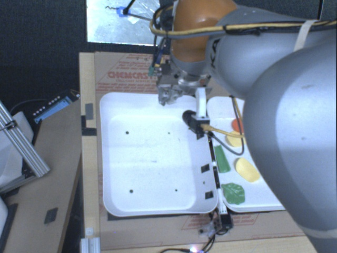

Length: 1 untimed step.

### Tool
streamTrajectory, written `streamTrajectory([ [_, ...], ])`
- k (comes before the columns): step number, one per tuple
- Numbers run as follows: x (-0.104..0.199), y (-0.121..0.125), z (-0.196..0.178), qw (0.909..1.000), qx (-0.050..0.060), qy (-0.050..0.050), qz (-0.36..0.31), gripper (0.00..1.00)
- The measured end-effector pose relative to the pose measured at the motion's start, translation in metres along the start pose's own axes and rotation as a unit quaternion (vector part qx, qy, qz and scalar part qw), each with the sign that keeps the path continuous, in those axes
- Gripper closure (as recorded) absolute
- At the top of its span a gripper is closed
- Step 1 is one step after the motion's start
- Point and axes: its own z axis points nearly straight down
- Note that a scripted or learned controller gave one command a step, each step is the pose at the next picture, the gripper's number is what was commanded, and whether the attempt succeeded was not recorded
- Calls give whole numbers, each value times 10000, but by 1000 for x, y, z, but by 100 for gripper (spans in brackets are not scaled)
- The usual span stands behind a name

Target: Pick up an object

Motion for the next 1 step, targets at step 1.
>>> streamTrajectory([
  [1, 53, 21, -9, 10000, -21, 12, -5, 100],
])
